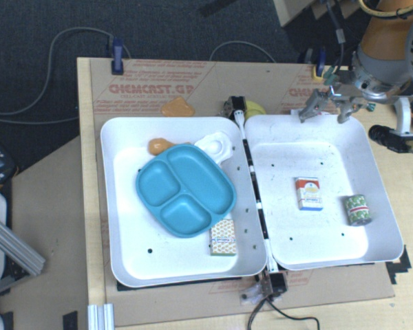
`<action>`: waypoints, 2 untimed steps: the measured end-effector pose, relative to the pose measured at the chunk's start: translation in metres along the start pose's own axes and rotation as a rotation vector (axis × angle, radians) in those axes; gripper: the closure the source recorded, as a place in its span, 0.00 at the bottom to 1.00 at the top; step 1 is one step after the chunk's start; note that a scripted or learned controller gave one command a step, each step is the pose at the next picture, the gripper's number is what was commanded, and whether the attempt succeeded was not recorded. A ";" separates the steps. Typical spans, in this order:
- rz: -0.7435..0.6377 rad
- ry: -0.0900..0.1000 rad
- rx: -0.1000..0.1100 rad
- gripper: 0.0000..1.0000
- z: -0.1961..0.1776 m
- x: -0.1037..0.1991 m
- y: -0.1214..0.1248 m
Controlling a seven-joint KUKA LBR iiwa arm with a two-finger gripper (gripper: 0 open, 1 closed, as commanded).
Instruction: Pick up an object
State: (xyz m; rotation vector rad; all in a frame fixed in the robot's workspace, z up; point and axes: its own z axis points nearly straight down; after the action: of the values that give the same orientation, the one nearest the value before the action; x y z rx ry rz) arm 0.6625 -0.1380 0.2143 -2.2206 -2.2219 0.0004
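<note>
My gripper (327,112) hangs over the far edge of the right bin (372,246), its two fingers spread open with nothing between them. In that bin a small red and white box (308,193) lies near the middle, and a green patterned can (358,210) lies on its side to the right of it. Both sit well in front of the gripper. The left bin (117,218) holds a blue divided plate (186,189), an orange piece (160,145), a white cup (215,145) and a small patterned box (224,238).
An orange object (177,106) and a yellow-green object (255,108) lie on the board behind the bins. A black clip strip (251,177) runs along the seam between the bins. Cables trail at the back left.
</note>
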 end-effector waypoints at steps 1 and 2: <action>0.002 0.004 0.015 0.00 0.105 0.012 -0.063; 0.002 0.002 0.007 0.00 0.132 0.015 -0.091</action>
State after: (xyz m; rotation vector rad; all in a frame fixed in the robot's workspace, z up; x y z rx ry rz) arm 0.5714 -0.1230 0.0823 -2.2179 -2.2153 0.0056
